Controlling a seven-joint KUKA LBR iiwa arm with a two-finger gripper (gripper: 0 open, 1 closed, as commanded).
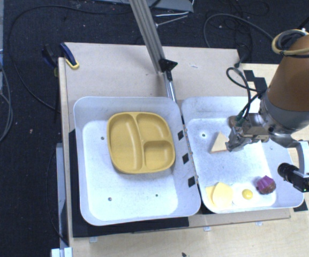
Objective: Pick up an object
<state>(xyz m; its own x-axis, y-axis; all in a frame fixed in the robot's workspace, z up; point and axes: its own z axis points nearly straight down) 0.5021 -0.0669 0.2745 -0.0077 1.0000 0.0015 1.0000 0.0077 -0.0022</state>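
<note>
Camera view looks down on the bench, and I go from the lower edge of the frame upward. In the lower right, near the front wall of the right bin [197, 159], there lie three small things in a row: a pale yellow flat piece [222, 194], just beside it a small yellow ball [247, 194], and further right a purple lump [265, 184]. None of them is touched by the arm. A little higher, in the middle of this same bin, a tan wedge [218, 143] rests on the floor of the bin, and the gripper [234, 143] is low at its right edge, touching it or very close to it. Whether its fingers are spread or pressed together I cannot tell, because the wrist covers them from above, and the wedge is not visibly between them. So I judge that the approach is done, but the grasp is not confirmed and the lifting is not yet done; the wedge seems the chosen thing. To the left, in the middle of the frame, the left bin [90, 170] holds a yellow divided plate [141, 142], well apart from the arm. At the far right the grey arm [296, 90] with its orange band reaches in.
</note>
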